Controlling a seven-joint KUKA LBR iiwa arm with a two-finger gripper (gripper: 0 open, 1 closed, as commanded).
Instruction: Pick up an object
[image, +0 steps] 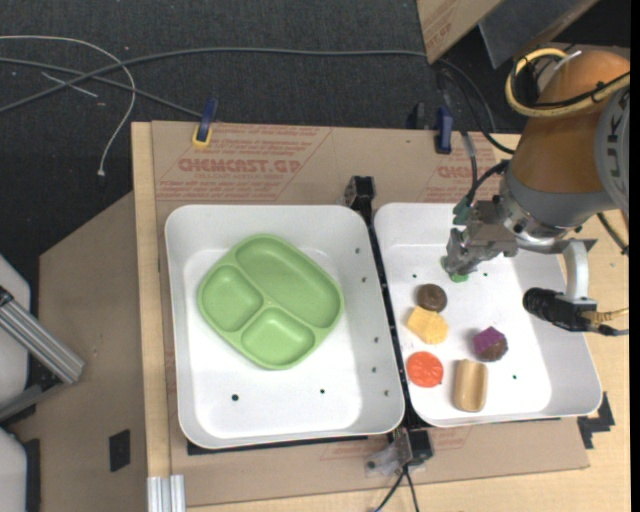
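In the right bin (540, 400) lie a brown round piece (432, 297), a yellow block (428, 325), an orange-red disc (425, 369), a tan cylinder (469, 385) and a purple lump (490, 343). A small green thing (459, 276) peeks out just under my gripper (460, 262), which hangs low over the bin's upper middle, above and right of the brown piece. The gripper body hides the fingers and most of the green thing.
The left bin (200, 400) holds a green divided plate (269, 300). A black clamp (360, 190) sits at the top of the divider between the bins. A black and white part of the arm (560, 305) overhangs the right bin's right side.
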